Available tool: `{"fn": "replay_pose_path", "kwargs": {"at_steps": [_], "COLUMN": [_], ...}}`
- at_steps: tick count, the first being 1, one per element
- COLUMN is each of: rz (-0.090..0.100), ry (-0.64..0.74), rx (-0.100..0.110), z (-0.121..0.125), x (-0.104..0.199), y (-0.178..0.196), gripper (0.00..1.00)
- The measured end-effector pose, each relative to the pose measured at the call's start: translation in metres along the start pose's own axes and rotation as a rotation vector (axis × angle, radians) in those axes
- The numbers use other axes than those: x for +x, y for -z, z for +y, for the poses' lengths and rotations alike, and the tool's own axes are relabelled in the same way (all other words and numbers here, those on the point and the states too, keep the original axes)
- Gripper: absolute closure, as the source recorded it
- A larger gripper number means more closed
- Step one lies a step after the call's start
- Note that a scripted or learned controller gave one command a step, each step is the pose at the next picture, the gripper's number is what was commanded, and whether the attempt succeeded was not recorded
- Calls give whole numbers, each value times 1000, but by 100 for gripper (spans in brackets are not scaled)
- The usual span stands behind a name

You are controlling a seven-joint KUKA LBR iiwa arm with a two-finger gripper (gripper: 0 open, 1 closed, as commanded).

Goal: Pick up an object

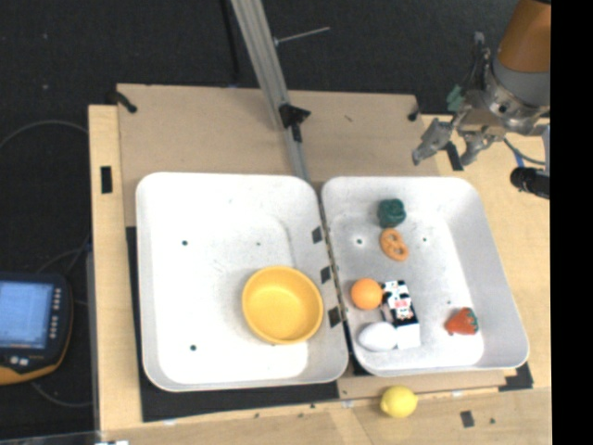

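While the gripper (451, 148) hangs above the bench just past the far rim of the right bin (496, 276), we judge the pick not begun: fingers spread open, nothing between them.

Candidates all sit in the right bin: green object (392, 212) near the far end, orange pretzel-like piece (395, 244) just below it, orange ball (366, 294) by the left wall, black-and-white box (399, 305) touching or just beside it, white egg-shaped object (377, 336) at the near edge, strawberry (461, 322) alone toward the right wall. We can't tell which one is the target.

Left: descend into the bin, close on an item, lift.

Surface and room: left bin (176, 276) holds a yellow bowl (282, 304). A lemon (398, 401) lies on the tan bench (204, 119) just outside the right bin's near rim. A metal pole (264, 63) slants up from between the bins. A pendant with a blue screen (28, 327) sits on the dark floor at far left.
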State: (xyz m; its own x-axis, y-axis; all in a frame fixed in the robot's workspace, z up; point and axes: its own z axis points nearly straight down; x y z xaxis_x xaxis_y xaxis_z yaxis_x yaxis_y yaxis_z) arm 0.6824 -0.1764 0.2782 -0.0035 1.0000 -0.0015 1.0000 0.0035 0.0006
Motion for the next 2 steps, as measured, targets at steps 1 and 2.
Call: {"fn": "replay_pose_path", "kwargs": {"at_steps": [1,2], "rz": [-3,-4], "ry": [0,-3], "rx": [1,0], "z": [0,-5], "x": [-1,-1], "y": [0,-40], "gripper": [0,0]}}
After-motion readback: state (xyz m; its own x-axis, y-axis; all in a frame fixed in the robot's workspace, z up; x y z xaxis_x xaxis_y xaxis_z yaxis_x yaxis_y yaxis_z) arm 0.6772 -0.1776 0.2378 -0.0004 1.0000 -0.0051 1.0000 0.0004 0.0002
